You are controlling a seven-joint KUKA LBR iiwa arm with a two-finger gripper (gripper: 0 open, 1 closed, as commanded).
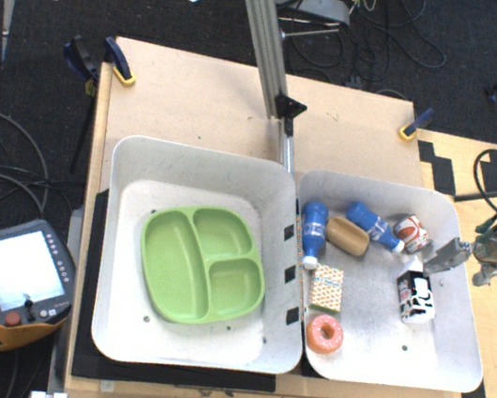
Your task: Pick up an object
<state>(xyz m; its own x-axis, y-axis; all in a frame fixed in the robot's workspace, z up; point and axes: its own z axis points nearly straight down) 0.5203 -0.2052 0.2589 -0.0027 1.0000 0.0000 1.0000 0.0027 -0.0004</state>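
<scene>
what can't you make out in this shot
- Gripper, camera view: small and sitting at the right bin's far-right rim; whether it is open or shut is too small to tell, and the arm is cut off by the picture's right edge.
- Black-and-white object: its print is too blurred to read.
- Red-and-white item: too small to identify.
- Blue bottle: label is unreadable.
- Patterned box: its print is too fine.
</scene>
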